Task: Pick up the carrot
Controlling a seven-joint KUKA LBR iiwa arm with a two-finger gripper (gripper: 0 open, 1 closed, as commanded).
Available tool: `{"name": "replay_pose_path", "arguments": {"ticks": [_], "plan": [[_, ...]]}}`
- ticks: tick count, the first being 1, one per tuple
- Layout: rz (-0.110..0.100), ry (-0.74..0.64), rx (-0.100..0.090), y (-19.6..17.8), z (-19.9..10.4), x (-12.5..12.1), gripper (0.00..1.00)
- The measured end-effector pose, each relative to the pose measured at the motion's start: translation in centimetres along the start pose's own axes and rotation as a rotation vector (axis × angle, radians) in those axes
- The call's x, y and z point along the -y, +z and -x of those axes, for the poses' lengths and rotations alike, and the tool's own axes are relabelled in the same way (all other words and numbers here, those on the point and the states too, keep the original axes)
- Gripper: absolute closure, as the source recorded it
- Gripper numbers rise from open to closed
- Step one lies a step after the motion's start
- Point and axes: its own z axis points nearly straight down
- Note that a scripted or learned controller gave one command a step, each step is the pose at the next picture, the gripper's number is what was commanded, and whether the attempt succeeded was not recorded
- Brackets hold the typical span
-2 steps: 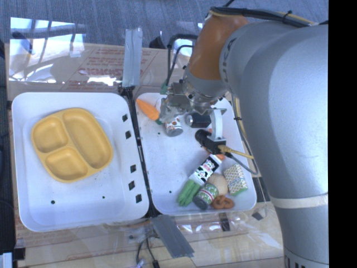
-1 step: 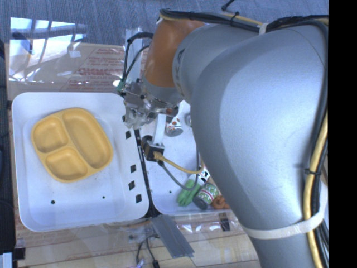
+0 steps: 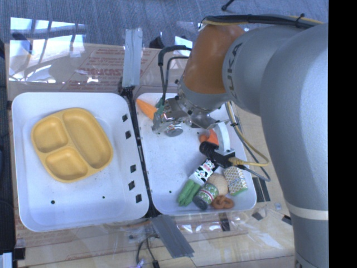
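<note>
Small orange toy carrot [image 3: 146, 107] lying in top left corner of right white bin [image 3: 167, 166], just beside grey gripper [image 3: 166, 119], grip state impossible to tell; probably light, hard, smooth and slippery, best pinched across thick middle.

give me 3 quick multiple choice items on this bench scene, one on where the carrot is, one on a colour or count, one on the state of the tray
1. Where does the carrot lie?
A. on the yellow tray
B. in the right bin's far-left corner
C. outside both bins

2. How many compartments has the yellow tray?
A. three
B. two
C. five

3. What is the tray's state?
A. stacked with toys
B. flipped over
C. upright with nothing in it

Key:
1 B, the orange carrot rests in the right bin by the divider, beside the gripper.
2 A, two small wells and one long one show.
3 C, its wells face up, all bare yellow.
</note>
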Motion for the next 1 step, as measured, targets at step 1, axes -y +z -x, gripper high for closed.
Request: {"name": "replay_pose_path", "arguments": {"ticks": [1], "plan": [[0.004,0.337,0.0,-4.9,-0.44,-2.07,1.0]]}}
